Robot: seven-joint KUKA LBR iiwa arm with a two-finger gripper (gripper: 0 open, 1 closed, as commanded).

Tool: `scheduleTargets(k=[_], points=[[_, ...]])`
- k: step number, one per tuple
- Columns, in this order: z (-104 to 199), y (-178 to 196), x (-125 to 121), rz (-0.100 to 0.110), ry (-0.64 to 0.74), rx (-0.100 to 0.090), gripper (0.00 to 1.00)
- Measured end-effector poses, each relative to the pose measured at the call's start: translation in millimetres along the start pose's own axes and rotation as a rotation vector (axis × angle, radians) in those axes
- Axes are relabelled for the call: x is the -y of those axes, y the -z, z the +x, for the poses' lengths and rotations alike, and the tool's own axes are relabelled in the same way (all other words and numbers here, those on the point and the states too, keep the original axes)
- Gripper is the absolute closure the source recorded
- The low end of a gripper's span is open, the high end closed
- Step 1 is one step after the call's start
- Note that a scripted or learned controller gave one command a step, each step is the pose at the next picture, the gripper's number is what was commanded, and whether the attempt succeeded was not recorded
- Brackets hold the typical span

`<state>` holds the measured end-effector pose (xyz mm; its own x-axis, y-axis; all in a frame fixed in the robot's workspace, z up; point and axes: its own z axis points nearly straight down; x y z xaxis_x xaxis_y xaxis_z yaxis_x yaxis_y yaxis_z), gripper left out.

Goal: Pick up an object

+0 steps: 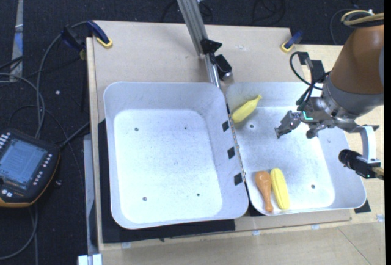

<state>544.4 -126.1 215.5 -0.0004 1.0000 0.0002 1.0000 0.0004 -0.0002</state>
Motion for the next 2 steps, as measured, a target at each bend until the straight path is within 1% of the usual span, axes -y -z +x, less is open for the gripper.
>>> scheduleTargets(k=[1,2], points=[[0.0,0.0,0.0,0.0,0.0,0.0,0.0],[-0.3,-42.4,-1.0,0.004,0.0,0.0,0.0]])
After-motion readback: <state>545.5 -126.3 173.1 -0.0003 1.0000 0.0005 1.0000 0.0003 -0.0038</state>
